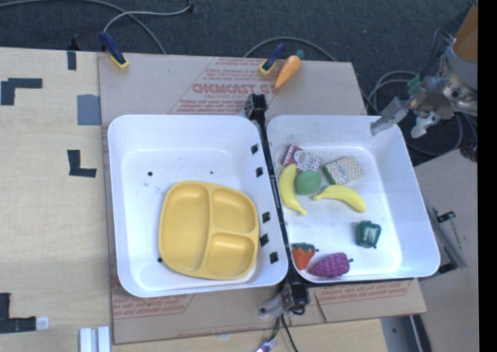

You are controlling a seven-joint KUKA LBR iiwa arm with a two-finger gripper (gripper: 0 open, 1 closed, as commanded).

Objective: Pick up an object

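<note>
So the jaws [397, 119] are up at the far right corner of the right bin [411, 187], hanging just over its rim. They look spread apart, one grey finger poking out toward the bin and a paler one beside it, with nothing between them and nothing touched as far as I can see. It's small and a bit blurry there, so take the exact gap with a grain of salt.

All the pickable stuff is in the right bin, well apart from the jaws. Count:
- two bananas: one [290, 189] standing along the divider, one [342, 197] lying across the middle
- one green round thing [308, 182] tucked between them, touching the first banana
- one small printed packet [305, 160] and one pale checkered block [343, 169] near the far side
- one dark green pepper-ish piece [368, 234] on its own toward the right
- one purple grape bunch [331, 265] and one red strawberry-like piece [304, 255] side by side at the near edge

The left bin [128, 187] has one yellow divided plate [209, 230] with three compartments.

Outside the bins, one orange carrot [287, 71] lies on the cardboard on the surface, next to one of two blue-and-yellow clamps [113, 49].
</note>
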